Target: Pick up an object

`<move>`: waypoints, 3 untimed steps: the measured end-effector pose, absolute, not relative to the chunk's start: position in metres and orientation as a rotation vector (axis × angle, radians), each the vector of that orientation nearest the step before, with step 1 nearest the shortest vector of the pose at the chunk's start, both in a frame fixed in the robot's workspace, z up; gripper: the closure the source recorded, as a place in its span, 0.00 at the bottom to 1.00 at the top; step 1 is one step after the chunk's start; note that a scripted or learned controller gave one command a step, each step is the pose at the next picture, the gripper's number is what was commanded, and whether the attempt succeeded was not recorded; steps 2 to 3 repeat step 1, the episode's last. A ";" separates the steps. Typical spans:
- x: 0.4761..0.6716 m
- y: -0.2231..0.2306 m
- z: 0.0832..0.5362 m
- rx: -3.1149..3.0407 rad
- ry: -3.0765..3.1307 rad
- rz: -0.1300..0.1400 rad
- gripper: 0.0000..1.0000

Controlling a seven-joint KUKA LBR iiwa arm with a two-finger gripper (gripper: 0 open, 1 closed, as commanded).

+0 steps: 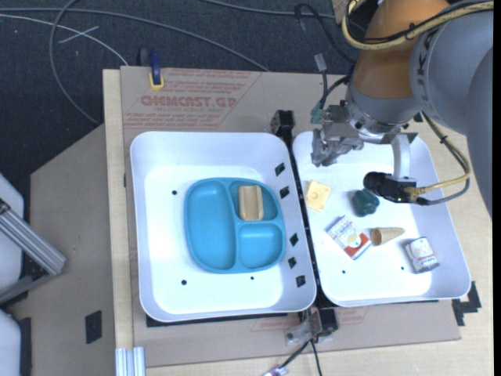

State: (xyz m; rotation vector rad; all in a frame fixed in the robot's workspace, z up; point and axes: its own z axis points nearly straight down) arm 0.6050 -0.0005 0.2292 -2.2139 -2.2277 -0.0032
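Over the right bin (446, 284), near its far-left corner, the pincer (325, 157) hangs down from the big grey and orange arm (407, 53). I cannot tell how it is set, and nothing shows inside it.

Things to pick from lie in that same bin. A yellow cheese piece (316, 195) sits just under and a bit nearer than the pincer. It looks like the closest thing to grab. A dark green lump (365, 202) lies to the right of it. A small red and white packet (348, 236) lies nearer the front, with an ice cream cone (386, 234) just beside it. A little white can (421, 254) rests close to the right side.

To do this step well, I think the arm should pick one thing that sits apart from the rest, like the cheese piece. It should come straight down over the middle of it, close gently, then lift slowly. The cheese looks flat, so the grip may need to go low, close to the bin floor. It also sits near the bin wall, so the arm should take care not to bump it.

On the left, the other bin (156, 288) has a blue tray (211, 233) with a tan bread piece (250, 202) in one part.

Red words on the brown board (188, 92) of the desk read something like "CHEMCAST". The packet's writing is too small to read.
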 end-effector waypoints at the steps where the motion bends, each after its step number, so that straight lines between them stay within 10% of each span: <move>1: 0.630 0.057 0.222 -2.214 -2.229 -0.005 1.00; 3: 0.630 0.057 0.222 -2.214 -2.229 -0.005 1.00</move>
